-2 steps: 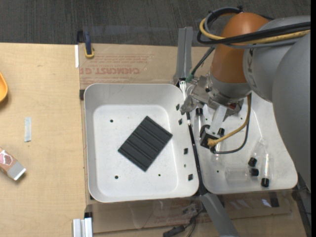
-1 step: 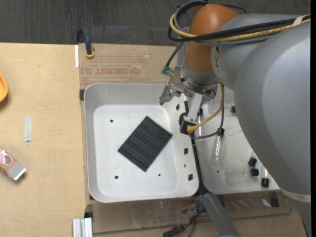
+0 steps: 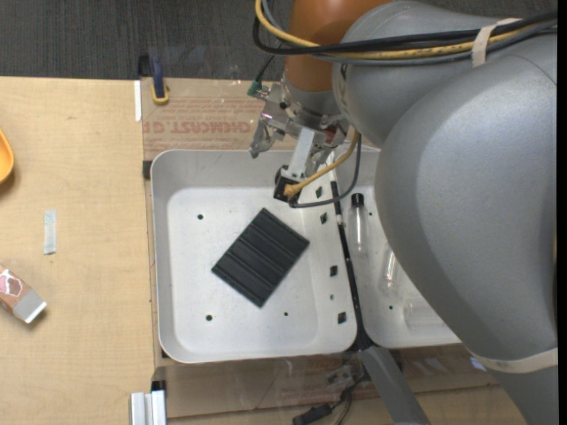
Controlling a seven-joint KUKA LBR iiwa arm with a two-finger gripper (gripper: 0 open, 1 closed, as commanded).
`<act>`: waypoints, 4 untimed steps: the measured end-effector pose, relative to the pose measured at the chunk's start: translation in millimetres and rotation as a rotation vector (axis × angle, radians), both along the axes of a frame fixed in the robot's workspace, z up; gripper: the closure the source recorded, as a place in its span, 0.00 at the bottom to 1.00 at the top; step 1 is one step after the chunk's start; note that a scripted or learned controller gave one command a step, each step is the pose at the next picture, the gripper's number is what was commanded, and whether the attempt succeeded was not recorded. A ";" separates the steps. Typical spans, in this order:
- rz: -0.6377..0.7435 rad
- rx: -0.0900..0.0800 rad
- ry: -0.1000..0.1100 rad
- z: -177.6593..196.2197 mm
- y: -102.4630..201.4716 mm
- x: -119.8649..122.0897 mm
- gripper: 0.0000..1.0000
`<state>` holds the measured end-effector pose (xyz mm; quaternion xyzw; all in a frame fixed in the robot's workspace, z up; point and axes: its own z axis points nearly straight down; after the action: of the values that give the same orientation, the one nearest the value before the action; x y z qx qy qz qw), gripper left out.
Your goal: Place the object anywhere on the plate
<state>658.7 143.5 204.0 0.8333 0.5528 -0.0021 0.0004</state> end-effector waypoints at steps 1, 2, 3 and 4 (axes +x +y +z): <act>0.274 0.000 0.000 138.2 48.3 -29.8 0.00; 0.314 0.000 0.002 88.6 83.8 -22.6 0.00; 0.315 -0.003 0.005 96.4 83.3 -22.4 1.00; 0.267 0.001 0.002 96.3 36.7 -29.2 1.00</act>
<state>629.5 180.2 300.3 0.7522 0.6589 -0.0026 -0.0002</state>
